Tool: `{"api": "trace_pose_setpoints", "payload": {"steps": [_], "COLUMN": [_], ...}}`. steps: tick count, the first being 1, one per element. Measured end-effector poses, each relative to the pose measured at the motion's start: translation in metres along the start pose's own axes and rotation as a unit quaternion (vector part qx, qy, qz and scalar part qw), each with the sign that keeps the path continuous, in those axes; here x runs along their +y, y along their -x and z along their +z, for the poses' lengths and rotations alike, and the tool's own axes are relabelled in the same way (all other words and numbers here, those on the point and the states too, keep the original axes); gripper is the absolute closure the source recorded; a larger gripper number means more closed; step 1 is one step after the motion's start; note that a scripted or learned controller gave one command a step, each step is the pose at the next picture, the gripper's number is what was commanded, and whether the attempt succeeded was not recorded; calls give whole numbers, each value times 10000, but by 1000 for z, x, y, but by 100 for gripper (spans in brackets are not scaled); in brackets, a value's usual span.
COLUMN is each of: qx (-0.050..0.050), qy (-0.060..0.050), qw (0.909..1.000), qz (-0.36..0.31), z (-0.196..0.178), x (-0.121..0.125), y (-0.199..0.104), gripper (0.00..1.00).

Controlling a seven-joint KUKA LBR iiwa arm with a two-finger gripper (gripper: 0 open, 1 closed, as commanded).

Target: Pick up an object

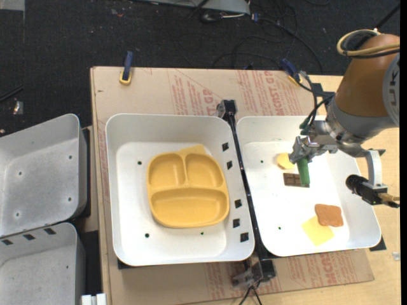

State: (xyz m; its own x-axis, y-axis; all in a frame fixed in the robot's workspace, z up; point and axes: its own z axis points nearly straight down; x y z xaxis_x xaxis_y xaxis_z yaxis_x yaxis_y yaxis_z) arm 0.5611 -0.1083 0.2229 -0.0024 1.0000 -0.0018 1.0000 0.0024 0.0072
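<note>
Hovering right of frame centre, gripper (303,168) clenched on green stick (304,173), above brown square (292,180), right bin (362,234).

the grey kuka arm with its orange band (369,62) comes into the camera view from three o'clock, its bulky orange-and-grey wrist section sitting high at about two o'clock. from there the limb slopes down and toward nine o'clock, narrowing into a grey metal wrist block (331,135). the two-finger gripper (303,170) hangs below that block, pointing downward toward six o'clock, right of the view's centre. a green finger-like part runs along its lower end, tilted slightly. whether its fingers are parted or closed cannot be made out from this angle. a black cylindrical fitting (359,186) juts out at about four o'clock of the gripper, on a pale bracket.
</note>
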Motion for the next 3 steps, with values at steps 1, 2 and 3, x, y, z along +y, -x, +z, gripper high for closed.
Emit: {"api": "trace_pose_setpoints", "payload": {"steps": [1, 2, 3], "qx": [1, 14, 15], "qy": [-5, -25, -41], "qw": [10000, 10000, 10000], "qz": [-3, -24, -30], "z": [-53, -55, -44], "x": [2, 14, 18], "y": [0, -48, -102], "gripper": [100, 100, 100]}}
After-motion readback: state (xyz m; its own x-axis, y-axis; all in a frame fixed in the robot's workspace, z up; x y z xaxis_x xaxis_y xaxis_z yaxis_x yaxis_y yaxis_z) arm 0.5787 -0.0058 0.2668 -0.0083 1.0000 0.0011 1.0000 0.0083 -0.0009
